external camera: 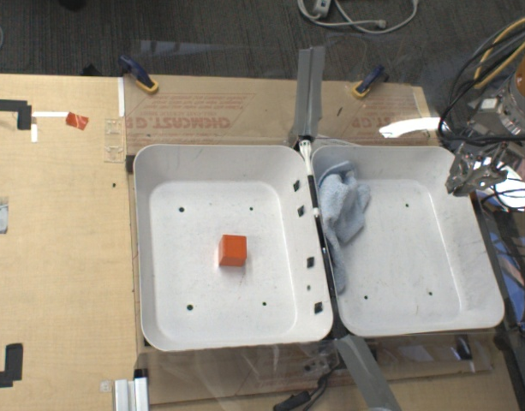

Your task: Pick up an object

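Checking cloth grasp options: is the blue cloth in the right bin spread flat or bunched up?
Bunched up. The blue cloth sits crumpled in folds against the right bin's left wall, not laid flat.

One fixed camera looks down slantwise on both white bins (159,315).

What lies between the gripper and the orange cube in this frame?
In the camera view, the crumpled grey cloth and the divider where the two bins meet lie between the gripper and the orange cube.
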You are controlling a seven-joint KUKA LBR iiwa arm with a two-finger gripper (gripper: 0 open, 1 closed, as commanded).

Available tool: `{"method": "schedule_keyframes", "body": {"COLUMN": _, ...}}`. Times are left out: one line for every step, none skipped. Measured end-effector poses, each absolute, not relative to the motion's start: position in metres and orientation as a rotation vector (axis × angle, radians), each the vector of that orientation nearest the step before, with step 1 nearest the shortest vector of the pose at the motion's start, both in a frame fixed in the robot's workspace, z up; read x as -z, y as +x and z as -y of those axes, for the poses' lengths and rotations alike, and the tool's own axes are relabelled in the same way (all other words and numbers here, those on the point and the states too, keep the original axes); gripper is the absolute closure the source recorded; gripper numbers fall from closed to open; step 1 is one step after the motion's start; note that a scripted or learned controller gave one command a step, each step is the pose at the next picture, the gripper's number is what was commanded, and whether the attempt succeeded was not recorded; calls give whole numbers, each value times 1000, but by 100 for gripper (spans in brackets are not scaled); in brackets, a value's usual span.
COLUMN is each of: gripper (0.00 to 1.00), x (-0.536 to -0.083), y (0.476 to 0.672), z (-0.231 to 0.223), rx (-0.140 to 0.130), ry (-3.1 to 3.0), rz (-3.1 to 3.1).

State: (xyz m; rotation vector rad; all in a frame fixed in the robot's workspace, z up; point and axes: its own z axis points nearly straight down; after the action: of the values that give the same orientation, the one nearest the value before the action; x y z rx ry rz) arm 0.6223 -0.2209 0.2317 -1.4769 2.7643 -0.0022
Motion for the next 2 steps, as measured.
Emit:
{"method": "schedule_keyframes", "body": {"gripper": 100, "x": -265, "y": 600, "z": 221, "rx": 1, "ry": -1862, "rz": -2522}}
{"method": "schedule_keyframes", "body": {"gripper": 100, "x": -282, "y": 568, "z": 221, "rx": -2, "ry": -2530, "rz": -1853}}
